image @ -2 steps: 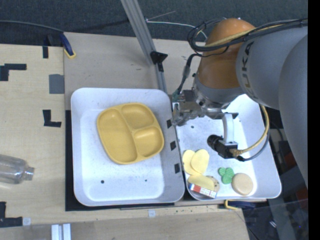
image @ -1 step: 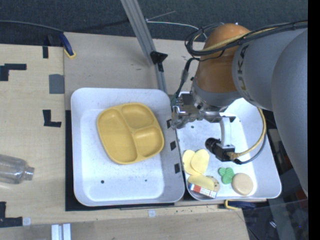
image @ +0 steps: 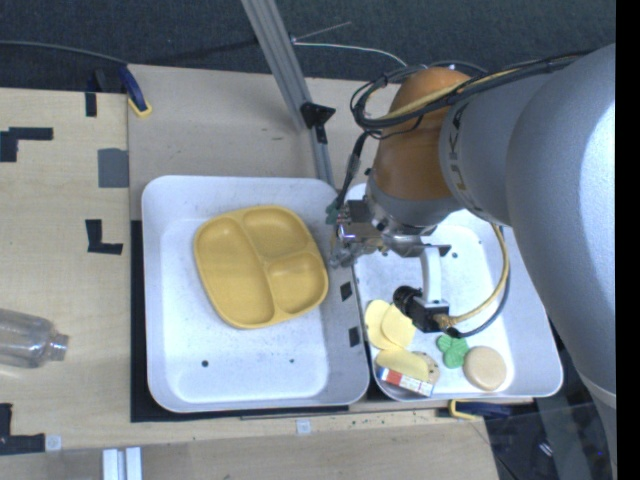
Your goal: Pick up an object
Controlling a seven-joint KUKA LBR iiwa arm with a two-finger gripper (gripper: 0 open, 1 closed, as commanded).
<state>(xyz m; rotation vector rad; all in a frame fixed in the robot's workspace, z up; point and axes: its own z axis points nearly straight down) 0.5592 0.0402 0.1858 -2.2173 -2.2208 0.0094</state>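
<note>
Closest to the lens, the grey arm (image: 560,218) is reaching in from the right. Its gripper (image: 345,236) is hanging over the wall between the two bins, just beside the right edge of the yellow divided plate (image: 262,265). Whether the gripper is spread or pressed together, I cannot tell. The plate is lying flat in the left bin (image: 170,268). In the near part of the right bin (image: 525,353), pale yellow pieces (image: 390,326), a green piece (image: 451,349), a tan round thing (image: 486,367) and a red-and-white packet (image: 408,373) are lying close together. A clear bottle (image: 28,338) is lying on the bench (image: 60,268) at the left.
</note>
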